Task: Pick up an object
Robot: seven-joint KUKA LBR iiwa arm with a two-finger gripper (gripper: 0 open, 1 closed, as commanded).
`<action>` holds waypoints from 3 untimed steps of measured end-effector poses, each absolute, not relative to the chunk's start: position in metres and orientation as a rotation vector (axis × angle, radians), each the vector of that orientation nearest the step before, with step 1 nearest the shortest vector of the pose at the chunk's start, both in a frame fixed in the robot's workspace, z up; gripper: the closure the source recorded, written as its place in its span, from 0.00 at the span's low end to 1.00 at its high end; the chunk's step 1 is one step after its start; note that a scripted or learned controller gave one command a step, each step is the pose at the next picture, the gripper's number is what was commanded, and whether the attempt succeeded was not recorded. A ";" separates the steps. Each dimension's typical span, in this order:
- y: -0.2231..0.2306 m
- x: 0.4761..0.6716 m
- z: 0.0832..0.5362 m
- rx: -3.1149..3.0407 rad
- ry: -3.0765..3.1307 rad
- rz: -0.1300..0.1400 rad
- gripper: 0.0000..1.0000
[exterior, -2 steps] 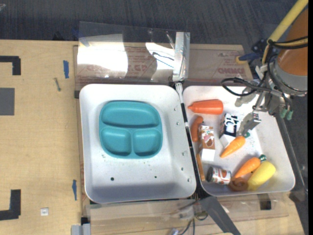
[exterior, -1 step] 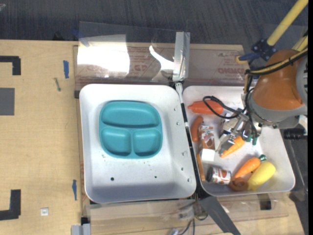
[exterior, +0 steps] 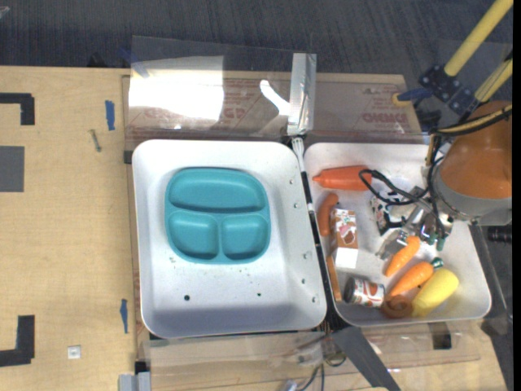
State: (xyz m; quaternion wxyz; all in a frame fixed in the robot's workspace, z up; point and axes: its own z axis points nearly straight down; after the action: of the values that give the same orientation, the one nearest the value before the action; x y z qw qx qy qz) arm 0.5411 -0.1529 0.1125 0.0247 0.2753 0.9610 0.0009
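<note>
Plywood bench (exterior: pixel 57 243), white bins (exterior: pixel 155 300), dark carpet (exterior: pixel 244 6)

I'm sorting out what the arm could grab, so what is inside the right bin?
In the right bin: carrots, a yellow lemon-like piece, a long orange piece, a small carton, a white block. The gripper and its cables cover whatever lies under them.
</note>
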 end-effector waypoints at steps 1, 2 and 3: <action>-0.175 0.501 0.109 0.777 2.969 0.001 0.00; -0.176 0.515 0.108 0.742 2.999 -0.006 0.00; -0.208 0.528 0.108 0.636 3.021 0.003 0.00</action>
State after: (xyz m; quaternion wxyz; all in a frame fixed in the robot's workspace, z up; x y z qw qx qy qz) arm 0.5276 -0.2082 0.1080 0.0271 0.2059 0.9782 0.0011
